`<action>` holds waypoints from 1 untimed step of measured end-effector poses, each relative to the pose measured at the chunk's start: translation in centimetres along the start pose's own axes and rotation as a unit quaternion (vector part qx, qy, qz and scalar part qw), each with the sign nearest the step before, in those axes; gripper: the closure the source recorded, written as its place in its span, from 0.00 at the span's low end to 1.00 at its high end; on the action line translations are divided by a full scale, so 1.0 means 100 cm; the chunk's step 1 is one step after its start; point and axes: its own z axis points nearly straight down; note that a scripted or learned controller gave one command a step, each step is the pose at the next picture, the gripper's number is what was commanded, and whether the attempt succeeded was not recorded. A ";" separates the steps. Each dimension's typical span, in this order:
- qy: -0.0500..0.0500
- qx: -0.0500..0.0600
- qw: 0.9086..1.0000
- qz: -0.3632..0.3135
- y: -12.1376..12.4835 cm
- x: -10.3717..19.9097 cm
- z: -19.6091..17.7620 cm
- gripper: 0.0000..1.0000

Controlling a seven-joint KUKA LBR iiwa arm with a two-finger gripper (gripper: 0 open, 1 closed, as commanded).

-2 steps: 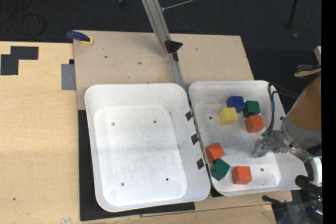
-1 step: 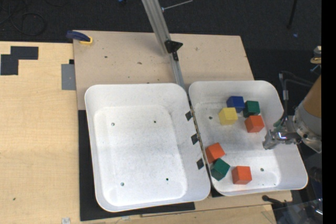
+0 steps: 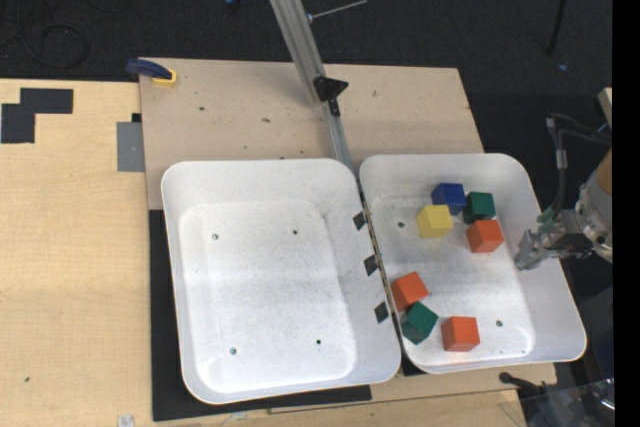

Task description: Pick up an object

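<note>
The right bin [image 3: 520, 177] holds several small blocks. A blue block [image 3: 449, 196], a green block [image 3: 481, 205], a yellow block [image 3: 434, 220] and an orange block [image 3: 485, 236] cluster toward its far side. Nearer the front lie an orange block [image 3: 408, 290], a dark green block [image 3: 419, 322] and another orange block [image 3: 460, 333]. My gripper [image 3: 537, 250] hangs at the bin's right rim, to the right of the far orange block, with nothing seen between its fingers.
The left bin [image 3: 180, 185] sits beside the right one, joined by black clips [image 3: 371, 265]. A slanted aluminium rail [image 3: 298, 25] rises behind the bins. A blue-and-yellow clamp [image 3: 152, 70] lies at the bench's far left corner.
</note>
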 end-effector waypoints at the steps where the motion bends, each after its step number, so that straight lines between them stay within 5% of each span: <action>1: 0.000 -0.001 1.000 0.000 0.001 -0.001 -0.053 1.00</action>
